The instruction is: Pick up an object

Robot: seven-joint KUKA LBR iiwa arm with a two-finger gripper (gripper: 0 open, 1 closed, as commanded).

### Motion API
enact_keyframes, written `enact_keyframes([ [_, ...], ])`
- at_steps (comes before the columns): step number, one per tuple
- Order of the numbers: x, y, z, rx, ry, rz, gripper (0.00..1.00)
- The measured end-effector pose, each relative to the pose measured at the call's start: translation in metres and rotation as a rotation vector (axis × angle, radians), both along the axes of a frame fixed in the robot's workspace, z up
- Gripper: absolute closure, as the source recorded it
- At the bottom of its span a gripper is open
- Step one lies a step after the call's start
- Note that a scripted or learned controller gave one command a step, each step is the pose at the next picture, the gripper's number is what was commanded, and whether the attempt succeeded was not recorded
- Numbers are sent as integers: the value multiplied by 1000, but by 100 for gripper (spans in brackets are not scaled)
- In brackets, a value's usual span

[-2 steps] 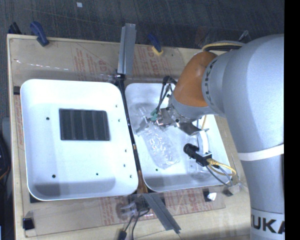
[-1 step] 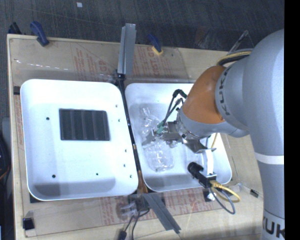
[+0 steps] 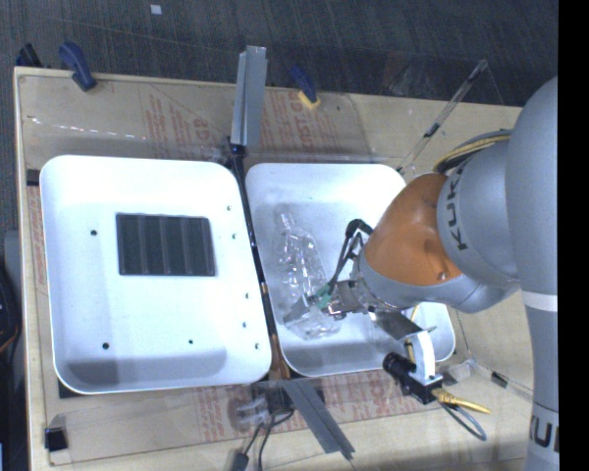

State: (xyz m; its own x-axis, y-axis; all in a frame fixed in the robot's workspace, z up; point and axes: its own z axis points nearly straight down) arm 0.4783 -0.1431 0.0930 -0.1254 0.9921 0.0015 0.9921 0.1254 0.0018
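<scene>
The left shallow white bin [image 3: 69, 263] offers broad open floor around its dark ribbed rectangular panel [image 3: 166, 244]. In the right shallow white bin [image 3: 275, 189], crumpled clear plastic packaging [image 3: 299, 273] fills the middle and the grey-and-orange arm [image 3: 442, 238] covers its right half, leaving its far strip free.

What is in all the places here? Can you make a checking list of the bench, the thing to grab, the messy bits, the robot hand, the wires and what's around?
Surface: wooden bench with two shallow white bins; the left bin has a dark ribbed panel in its floor.
Job's things: a clear crinkly plastic object lies in the right bin.
Clutter: nothing seen.
Grippers: the gripper is low in the right bin, at the plastic object's lower end; a hold cannot be judged.
Cables: a black cable loops beside the orange band.
Surroundings: blue clamps on the bench's far edge, dark floor beyond.
</scene>
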Motion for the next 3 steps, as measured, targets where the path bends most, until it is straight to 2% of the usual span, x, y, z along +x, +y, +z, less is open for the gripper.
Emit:
enact_keyframes([
  [1, 57, 14, -2, 0, 5, 16, 0],
  [2, 127, 16, -1, -1, 4, -77, 0],
  [3, 107, -52, 50, -1, 2, -309, 0],
])
